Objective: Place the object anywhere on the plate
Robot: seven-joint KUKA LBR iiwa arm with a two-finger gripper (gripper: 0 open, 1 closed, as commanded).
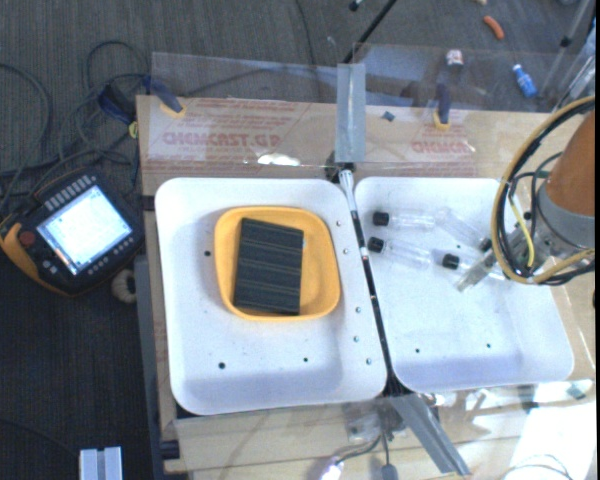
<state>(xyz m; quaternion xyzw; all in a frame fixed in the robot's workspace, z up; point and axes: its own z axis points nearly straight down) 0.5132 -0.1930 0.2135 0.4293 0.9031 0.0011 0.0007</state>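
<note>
Black ribbed rectangular block (269, 266) already lies flat in the middle of the yellow square plate (323, 268) inside the left white bin (180, 298). It looks stiff, fairly light and grooved on top, so I judge a pinch across its short sides would hold best. The grey arm (570, 208) hangs over the right white bin (540, 353), near several clear tubes with black caps (412, 238); I cannot tell the gripper's state

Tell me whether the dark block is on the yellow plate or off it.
On it. The dark ribbed block lies flat in the middle of the yellow plate in the left bin, with plate rim showing all around it.
</note>
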